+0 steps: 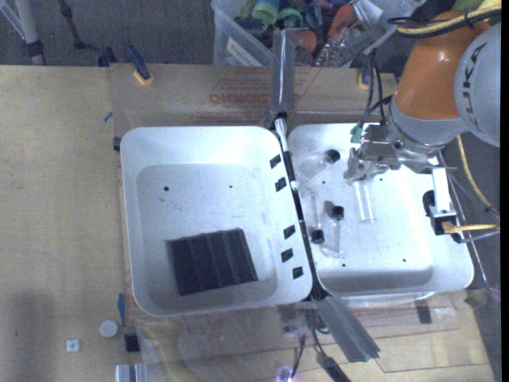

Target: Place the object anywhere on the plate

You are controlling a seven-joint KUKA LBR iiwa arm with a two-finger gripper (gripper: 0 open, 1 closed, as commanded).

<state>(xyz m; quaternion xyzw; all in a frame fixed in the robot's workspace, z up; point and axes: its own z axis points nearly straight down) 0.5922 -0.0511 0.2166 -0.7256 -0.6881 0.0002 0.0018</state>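
Lowest in the frame, small bits of hardware (pixel 107 329) lie on the desk (pixel 56 173) at lower left. Just above them, the left bin (pixel 131 153) holds a dark ribbed plate (pixel 212 261), lying flat in its lower half. Right of the divider, the right bin (pixel 445 277) carries a clear cylindrical object (pixel 363 203) near its centre, with small dark pieces (pixel 336 211) to its left. Directly above the cylinder hangs the end effector (pixel 367 165); I cannot tell whether it is spread or pressed together. A tote of colourful items (pixel 310 10) stands at top centre.
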